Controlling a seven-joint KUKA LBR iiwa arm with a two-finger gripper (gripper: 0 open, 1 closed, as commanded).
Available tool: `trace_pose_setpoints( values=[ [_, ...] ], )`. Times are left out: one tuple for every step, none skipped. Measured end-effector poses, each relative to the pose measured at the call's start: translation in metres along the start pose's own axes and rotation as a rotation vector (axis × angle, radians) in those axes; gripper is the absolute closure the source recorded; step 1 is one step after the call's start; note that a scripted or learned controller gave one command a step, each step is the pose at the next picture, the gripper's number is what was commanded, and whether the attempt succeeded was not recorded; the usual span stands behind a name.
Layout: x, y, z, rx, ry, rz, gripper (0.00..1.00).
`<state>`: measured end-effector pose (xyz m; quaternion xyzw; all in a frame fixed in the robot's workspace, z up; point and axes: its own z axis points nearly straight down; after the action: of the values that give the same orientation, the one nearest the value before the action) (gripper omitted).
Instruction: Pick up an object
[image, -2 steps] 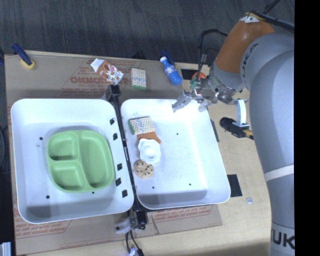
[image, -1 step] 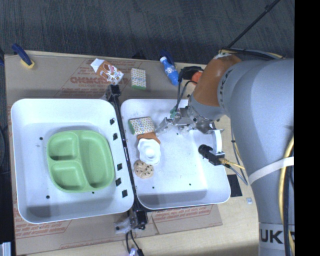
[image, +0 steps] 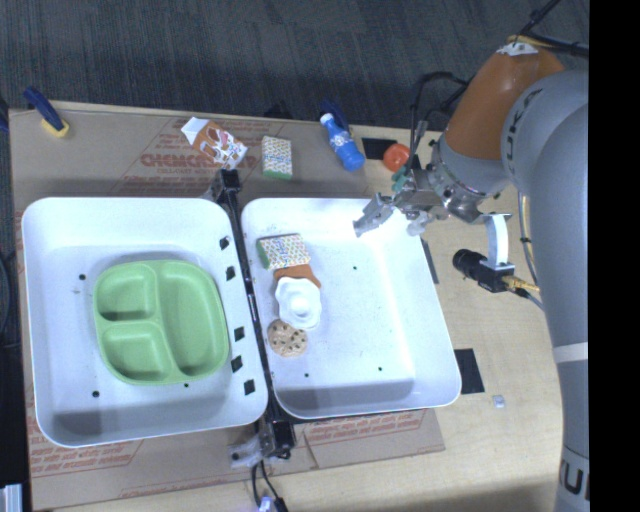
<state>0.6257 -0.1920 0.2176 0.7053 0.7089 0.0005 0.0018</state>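
We see a green plate (image: 160, 322) in the left bin (image: 40, 300); box (image: 282, 249), cup (image: 298, 300) and cookie (image: 287, 339) by the right bin's (image: 400, 330) left edge; our gripper (image: 372, 218) hangs open, empty, near its far edge: nothing picked yet

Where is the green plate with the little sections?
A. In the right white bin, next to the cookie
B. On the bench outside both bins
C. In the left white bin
C: the green plate lies flat inside the left bin, while the cookie is in the right bin.
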Motion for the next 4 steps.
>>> trace_pose_setpoints(
  values=[
    [0.003,0.009,0.127,0.008,0.003,-0.002,0.0],
    [0.011,-0.09,0.064,0.006,0.002,-0.001,0.0],
    [-0.019,-0.151,0.126,0.007,0.002,0.0,0.0],
    [-0.018,-0.088,0.125,0.005,0.002,-0.002,0.0]
  ],
)
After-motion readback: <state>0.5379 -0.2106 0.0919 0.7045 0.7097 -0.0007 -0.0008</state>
